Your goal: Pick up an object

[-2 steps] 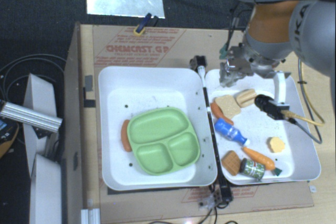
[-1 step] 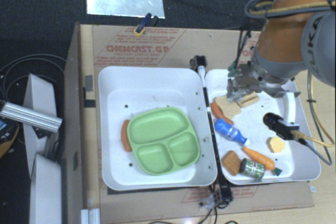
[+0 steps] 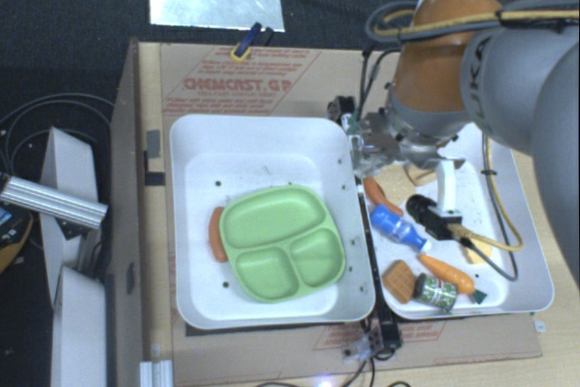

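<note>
Below the jaws (image 3: 373, 160), whose state I cannot tell, lies a blue bottle (image 3: 397, 227).

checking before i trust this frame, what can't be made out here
- Gripper: its tip sits under the arm's wrist in the camera view.
- Far end of the right bin: covered by the arm.
- Orange item in the left bin: partly under the green tray.
- Small can: label too small to read.
</note>
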### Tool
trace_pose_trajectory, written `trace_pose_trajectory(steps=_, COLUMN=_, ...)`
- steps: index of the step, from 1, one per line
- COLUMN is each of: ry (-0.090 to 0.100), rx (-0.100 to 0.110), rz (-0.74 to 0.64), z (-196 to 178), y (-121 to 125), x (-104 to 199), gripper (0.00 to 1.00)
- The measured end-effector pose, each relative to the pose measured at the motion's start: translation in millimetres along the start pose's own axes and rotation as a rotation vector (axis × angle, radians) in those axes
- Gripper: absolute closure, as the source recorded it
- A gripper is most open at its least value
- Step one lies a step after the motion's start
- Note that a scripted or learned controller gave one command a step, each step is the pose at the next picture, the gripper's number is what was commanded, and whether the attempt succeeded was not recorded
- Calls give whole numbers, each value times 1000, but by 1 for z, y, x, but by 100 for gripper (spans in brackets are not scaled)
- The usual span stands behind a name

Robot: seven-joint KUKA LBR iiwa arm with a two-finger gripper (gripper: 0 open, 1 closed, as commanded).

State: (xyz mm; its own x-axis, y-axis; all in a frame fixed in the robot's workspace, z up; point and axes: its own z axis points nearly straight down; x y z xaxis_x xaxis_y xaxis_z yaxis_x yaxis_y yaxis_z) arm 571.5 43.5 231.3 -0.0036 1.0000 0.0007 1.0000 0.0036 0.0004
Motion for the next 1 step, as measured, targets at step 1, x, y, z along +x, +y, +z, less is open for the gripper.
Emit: trace_pose_trajectory(steps=1, ry=-1, rx=-1, rz=2, z=-21, y=-29, x=-24, gripper=100)
